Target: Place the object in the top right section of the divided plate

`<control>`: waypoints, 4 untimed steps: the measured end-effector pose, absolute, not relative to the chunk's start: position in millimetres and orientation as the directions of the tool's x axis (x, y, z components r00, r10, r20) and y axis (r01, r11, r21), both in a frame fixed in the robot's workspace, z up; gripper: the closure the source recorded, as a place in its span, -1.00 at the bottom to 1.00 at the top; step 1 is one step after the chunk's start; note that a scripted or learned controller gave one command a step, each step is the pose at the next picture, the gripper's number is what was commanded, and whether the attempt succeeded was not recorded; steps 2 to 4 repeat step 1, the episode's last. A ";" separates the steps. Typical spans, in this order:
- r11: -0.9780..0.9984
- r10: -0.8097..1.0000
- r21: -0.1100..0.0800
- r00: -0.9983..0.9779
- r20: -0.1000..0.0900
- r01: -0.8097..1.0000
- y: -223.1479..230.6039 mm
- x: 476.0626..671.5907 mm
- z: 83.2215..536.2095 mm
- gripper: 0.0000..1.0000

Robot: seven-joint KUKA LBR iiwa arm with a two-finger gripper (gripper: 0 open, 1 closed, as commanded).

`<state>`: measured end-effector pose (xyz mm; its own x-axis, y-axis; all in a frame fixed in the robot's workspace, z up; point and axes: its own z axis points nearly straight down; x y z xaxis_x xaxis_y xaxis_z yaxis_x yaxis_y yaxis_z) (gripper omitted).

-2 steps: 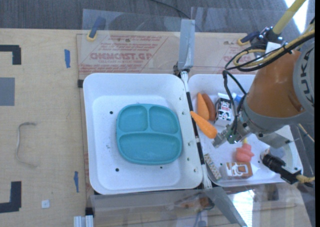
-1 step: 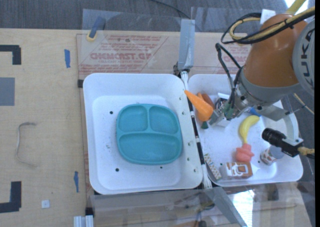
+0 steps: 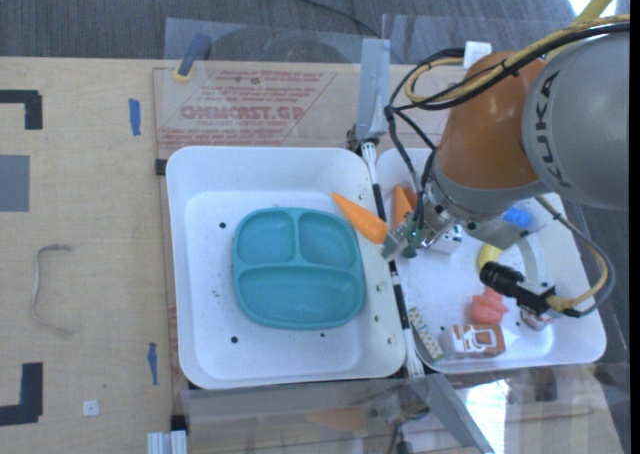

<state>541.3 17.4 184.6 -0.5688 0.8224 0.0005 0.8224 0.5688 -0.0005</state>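
A teal divided plate (image 3: 297,268) lies in the left white bin (image 3: 200,342); its two small sections are on the far side and the large one on the near side. An orange carrot (image 3: 358,216) lies slantwise just past the plate's top right corner, near the wall between the bins. My gripper (image 3: 405,239) hangs over that wall, right beside the carrot's lower end. A second orange piece (image 3: 402,202) shows in the right bin, partly under the arm. Whether anything is gripped is hidden by the wrist.
The right bin (image 3: 580,347) holds a red-pink object (image 3: 488,308), a small printed carton (image 3: 478,340), a blue item (image 3: 518,214) and a yellow piece (image 3: 489,271). The arm's cables loop over this bin. A bent wire (image 3: 48,287) lies on the bench at far left.
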 end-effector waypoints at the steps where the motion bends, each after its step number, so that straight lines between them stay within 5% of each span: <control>1: 0.570 0.822 0.000 -0.570 0.000 0.822 17.6 541.4 184.8 -1.00; 4: 0.570 0.822 0.000 -0.570 0.000 0.822 17.6 541.4 184.8 -1.00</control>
